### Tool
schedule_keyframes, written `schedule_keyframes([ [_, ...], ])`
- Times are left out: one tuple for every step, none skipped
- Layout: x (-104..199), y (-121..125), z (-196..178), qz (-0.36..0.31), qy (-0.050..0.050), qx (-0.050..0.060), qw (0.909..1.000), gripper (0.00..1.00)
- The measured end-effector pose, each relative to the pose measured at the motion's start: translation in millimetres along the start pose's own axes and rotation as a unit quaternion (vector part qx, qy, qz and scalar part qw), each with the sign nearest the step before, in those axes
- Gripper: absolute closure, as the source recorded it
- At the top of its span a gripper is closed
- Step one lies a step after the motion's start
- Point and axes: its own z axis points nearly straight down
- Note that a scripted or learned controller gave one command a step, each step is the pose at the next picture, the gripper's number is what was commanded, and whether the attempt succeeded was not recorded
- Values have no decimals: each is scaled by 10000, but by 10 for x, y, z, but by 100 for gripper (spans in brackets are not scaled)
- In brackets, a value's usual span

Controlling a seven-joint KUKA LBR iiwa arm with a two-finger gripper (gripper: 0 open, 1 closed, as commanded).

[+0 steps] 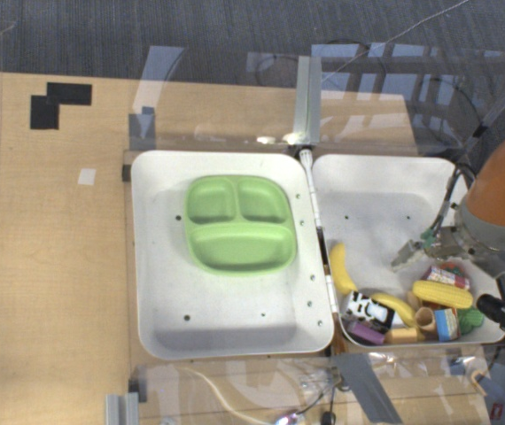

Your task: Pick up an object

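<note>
Two grey fingers of my gripper (pixel 423 248) hang spread apart over the right-hand bin (pixel 368 193), one tip (pixel 405 255) reaching toward the bin's bare middle, the other lost against the clutter beside it. Nothing sits between them that I can make out, so I count myself empty-handed.

Closest to my fingers is a small red-and-white packet (pixel 448 276), just beside and a little toward the near edge of the bin. Touching it on the near side lies a yellow corn cob (pixel 442 294), its long axis running roughly left to right across the view, tilted slightly. That axis matters most to me: to close across the cob's narrow waist, my fingers would need to straddle it from far side to near side, and as they stand they look spread more along its length than across it. I judge a turn of the wrist would be needed, plus a short shift toward the bin's near right corner.

Further out, a banana (pixel 342 270) lies against the divider wall, its length running from far to near, well apart from me. A black-and-white toy (pixel 361 308), a purple block (pixel 367 332), a wooden cylinder (pixel 400 334) and a green thing (pixel 472 320) crowd the near edge.

Beyond the divider, the left-hand bin (pixel 159 264) bears a green divided plate (pixel 238 222), far from my reach.
</note>
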Motion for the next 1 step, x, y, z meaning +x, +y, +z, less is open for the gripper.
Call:
schedule_keyframes([
  [718,-97,-15,-711,-13,-42,9975,0],
])
